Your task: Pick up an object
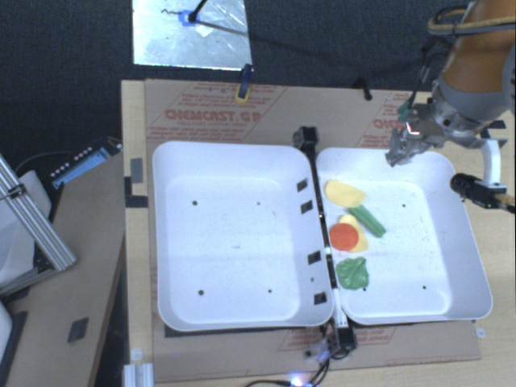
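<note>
Nearest the camera, a small tangle of clips and wires point(334, 347) was seen at the front end of the seam between the two bins. Just beyond it, inside the right bin point(451, 297), the objects were found bunched against the black divider point(316, 208) on that bin's left wall. A green leafy piece point(353, 272) was placed closest to the front. Directly behind it, a red round object point(344, 235) was seen resting on a yellow piece point(357, 243), and a green elongated object point(370, 219) was laid at a slant just beside the red one, on its far right. Farther back along the divider, a yellow oval object point(344, 193) was seen, near but apart from the green one. The left bin point(185, 297), across the divider, was marked by a few dark dots.

Beyond the objects, at the right bin's far rim, the gripper point(401, 153) was held above the bin's back edge, well apart from every object. Nothing was seen between its tips; whether they were spread or pressed together could not be told from this slant. Farthest off, past the cardboard sheet point(210, 111), a shiny square plate point(189, 22) was laid on the dark floor.
</note>
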You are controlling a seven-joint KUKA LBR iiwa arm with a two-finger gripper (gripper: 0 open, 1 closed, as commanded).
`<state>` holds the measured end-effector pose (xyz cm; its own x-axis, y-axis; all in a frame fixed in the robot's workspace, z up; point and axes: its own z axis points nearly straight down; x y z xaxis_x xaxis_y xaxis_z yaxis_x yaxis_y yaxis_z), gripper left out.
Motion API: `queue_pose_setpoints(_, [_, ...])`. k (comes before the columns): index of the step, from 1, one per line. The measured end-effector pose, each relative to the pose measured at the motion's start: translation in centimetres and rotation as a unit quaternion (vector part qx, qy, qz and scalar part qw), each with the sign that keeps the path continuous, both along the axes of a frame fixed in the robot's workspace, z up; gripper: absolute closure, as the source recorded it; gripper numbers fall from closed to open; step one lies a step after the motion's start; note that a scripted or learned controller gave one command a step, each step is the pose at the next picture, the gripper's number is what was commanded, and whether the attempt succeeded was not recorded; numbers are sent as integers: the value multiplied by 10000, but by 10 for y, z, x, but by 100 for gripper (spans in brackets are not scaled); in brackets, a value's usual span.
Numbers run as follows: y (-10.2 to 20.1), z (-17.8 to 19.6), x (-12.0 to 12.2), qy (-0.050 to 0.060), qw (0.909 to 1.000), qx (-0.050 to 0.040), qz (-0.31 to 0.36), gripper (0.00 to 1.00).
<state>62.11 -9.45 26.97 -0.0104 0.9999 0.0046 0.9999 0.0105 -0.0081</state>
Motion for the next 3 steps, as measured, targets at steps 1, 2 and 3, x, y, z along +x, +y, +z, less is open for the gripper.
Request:
queue_pose_setpoints(1, [86, 63, 40, -94, 10000, -10, 15, 100])
queue_pose_setpoints(2, [157, 90, 24, -68, 10000, -3, 9, 100])
queue_pose_setpoints(3, [221, 98, -15, -46, 10000, -7, 5, 100])
